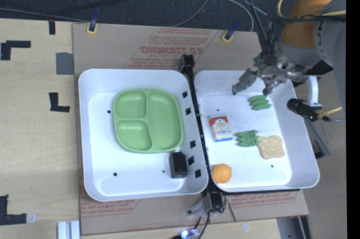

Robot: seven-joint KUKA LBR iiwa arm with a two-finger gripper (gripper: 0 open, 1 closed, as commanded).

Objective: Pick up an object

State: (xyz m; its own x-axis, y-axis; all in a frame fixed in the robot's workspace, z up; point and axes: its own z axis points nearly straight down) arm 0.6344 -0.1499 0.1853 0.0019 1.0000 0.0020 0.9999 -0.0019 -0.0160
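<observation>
Far to the left of your gripper point(256, 85), a green plate point(148, 120) with three parts lies in the left bin point(93, 136). A small black block point(178, 165) sits just below the plate, near the wall between the bins. Your gripper hangs over the top of the right bin point(301, 167), fingers spread wide, with nothing between them. Down and to the left of it lies a small red and white box point(220, 127). Farther down sits an orange ball point(222, 173). Right under the gripper lies a green pea pod point(259, 102). Lower down, a second green pod point(246, 138) touches a tan piece of toast point(270, 147).
</observation>
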